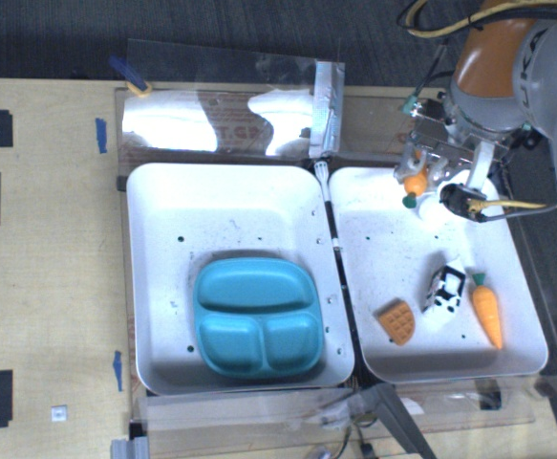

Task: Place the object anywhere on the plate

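A blue divided plate (257,328) lies in the near half of the left bin (163,218). My gripper (417,178) hangs over the far left corner of the right bin (374,228), well to the right of the plate and further back. A small orange toy with a green tip (413,185) sits between its fingers, so the gripper is shut on it. The toy hangs just above the bin floor.
In the right bin lie an orange carrot (488,316), a black and white toy cow (443,290) and a tan waffle piece (396,322), all near the front. A raised divider (333,247) separates the two bins. Clear plastic sheeting (221,113) stands behind the left bin.
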{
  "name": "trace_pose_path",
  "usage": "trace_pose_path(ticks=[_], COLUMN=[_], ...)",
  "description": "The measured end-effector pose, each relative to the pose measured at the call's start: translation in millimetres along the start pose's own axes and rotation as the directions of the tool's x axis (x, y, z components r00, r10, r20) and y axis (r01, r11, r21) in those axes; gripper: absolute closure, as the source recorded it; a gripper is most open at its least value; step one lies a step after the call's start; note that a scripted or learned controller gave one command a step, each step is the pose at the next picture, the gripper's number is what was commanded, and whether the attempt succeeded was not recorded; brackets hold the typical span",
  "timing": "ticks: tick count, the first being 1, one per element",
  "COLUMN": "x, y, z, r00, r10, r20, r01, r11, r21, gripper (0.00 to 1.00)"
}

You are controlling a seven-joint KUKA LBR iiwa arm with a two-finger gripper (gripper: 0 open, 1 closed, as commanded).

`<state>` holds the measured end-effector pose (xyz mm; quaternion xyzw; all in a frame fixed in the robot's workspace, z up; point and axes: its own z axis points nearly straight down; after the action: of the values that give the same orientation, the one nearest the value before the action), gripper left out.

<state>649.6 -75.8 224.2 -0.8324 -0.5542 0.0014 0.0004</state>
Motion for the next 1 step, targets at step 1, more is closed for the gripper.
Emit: trace_pose_path(ticks=[1], x=[55.9], y=[-60.7], z=[41.1], r00=[0.986], r10=[-0.166], r20=[-0.002], r01=[0.166], r11=[0.986], r21=[0.002], gripper=[1.0])
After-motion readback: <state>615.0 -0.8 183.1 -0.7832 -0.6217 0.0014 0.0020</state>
